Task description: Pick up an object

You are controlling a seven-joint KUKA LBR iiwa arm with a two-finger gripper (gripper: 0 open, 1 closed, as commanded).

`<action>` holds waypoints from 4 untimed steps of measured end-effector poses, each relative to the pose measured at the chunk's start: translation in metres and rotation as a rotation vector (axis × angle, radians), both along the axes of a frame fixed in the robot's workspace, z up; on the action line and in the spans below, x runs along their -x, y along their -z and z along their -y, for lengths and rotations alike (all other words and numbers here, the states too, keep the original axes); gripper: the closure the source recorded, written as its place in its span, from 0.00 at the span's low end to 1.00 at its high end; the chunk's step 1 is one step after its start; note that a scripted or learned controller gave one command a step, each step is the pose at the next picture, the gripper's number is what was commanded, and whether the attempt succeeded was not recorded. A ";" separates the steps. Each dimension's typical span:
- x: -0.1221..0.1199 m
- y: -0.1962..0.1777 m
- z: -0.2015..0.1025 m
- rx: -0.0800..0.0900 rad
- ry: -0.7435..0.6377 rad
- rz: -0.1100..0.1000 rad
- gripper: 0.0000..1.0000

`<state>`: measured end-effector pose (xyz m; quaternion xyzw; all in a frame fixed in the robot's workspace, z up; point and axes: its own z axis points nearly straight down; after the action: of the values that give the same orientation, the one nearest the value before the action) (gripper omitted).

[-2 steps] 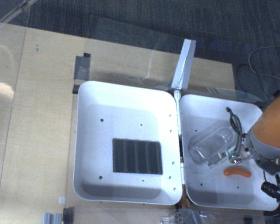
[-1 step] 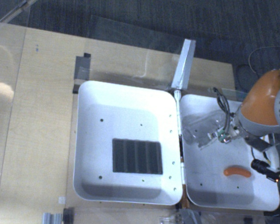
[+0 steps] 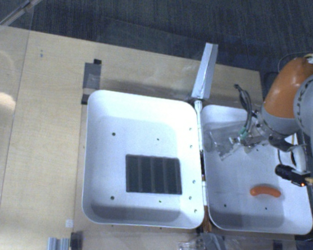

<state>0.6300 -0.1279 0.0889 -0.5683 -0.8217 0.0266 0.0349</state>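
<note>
Camera view showed the arm (image 3: pixel 310 98) reaching in from the right over the right bin (image 3: pixel 303 224), gripper (image 3: pixel 227 144) low near that bin's upper-left corner — whether it was spread or closed, couldn't tell (too blurred). An orange sausage-shaped object (image 3: pixel 265 191) lay on the bin floor toward the lower right, well apart from the gripper, w/ nothing touching it. Left bin (image 3: pixel 95 142) held a dark ribbed rectangular pad (image 3: pixel 153 175) near its centre.
</note>
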 end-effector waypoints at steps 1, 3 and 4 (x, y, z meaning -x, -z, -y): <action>-0.005 0.001 0.004 0.001 -0.064 -0.016 0.00; -0.011 0.001 -0.001 0.011 0.012 -0.029 0.00; -0.009 0.002 -0.007 0.020 0.133 -0.005 0.00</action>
<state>0.6393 -0.1204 0.0870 -0.6219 -0.7817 0.0338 0.0333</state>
